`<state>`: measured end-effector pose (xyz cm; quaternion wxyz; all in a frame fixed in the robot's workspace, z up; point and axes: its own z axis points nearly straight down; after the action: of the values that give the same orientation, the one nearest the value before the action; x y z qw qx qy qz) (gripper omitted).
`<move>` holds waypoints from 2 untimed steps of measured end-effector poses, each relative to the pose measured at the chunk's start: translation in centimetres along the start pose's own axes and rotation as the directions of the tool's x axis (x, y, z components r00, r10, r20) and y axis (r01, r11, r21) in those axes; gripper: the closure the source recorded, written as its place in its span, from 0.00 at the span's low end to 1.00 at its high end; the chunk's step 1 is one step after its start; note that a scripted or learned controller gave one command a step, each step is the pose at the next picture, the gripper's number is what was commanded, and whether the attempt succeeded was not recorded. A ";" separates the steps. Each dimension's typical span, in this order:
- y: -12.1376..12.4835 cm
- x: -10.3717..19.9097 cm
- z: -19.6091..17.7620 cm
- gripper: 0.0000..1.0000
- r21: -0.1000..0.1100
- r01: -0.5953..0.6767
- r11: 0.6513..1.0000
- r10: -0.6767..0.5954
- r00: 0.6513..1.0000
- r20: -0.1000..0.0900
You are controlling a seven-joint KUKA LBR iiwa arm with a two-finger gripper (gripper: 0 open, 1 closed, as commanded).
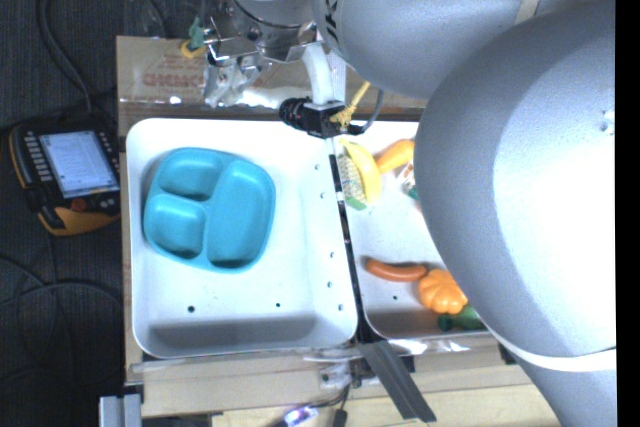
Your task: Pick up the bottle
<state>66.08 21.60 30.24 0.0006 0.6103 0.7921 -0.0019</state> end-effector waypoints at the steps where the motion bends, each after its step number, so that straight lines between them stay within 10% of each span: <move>1: -2.5 1.6 9.3 1.00 0.002 0.055 0.998 -0.055 0.998 -0.001; 2: -8.7 2.2 7.2 1.00 0.001 0.203 0.979 -0.203 0.979 -0.002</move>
<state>57.07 21.47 23.03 -0.0007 0.5265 0.8502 -0.0016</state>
